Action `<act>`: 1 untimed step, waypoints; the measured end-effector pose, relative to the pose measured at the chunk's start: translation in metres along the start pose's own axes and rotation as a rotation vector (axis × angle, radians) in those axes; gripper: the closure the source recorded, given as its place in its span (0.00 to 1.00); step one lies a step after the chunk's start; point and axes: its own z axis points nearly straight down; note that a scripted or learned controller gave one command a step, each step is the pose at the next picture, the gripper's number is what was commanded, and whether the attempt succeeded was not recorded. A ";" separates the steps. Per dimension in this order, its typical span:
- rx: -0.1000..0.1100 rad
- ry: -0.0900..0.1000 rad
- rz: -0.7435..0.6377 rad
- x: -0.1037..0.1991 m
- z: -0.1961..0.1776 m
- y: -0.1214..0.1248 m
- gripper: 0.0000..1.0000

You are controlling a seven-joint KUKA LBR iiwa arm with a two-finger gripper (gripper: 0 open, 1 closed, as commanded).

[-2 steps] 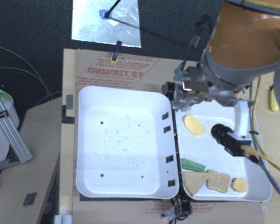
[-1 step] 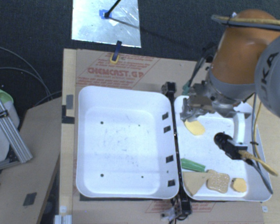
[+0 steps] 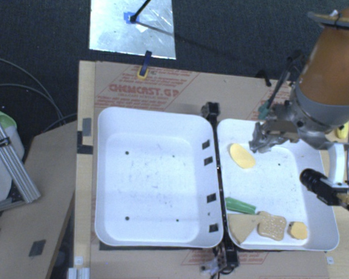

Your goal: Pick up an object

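Gripper (image 3: 260, 145) hangs over the right bin (image 3: 289, 190), fingertips just above and right of the yellow piece (image 3: 242, 156); can't tell finger state, too dark and small. Nothing visibly held. Yellow piece lies in the bin's upper left area. Along the bin's front: green stick (image 3: 240, 205), tan wedge (image 3: 242, 226), round cracker (image 3: 272, 226), small orange piece (image 3: 298, 231). Left bin (image 3: 154, 176) sits just beside, touching at the middle divider.

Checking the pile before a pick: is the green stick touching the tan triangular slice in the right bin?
Touching. In the camera view, the green stick lies across the top edge of the tan triangular slice, with no gap showing between them.
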 end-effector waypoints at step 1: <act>0.011 -0.005 0.006 -0.106 0.068 0.005 1.00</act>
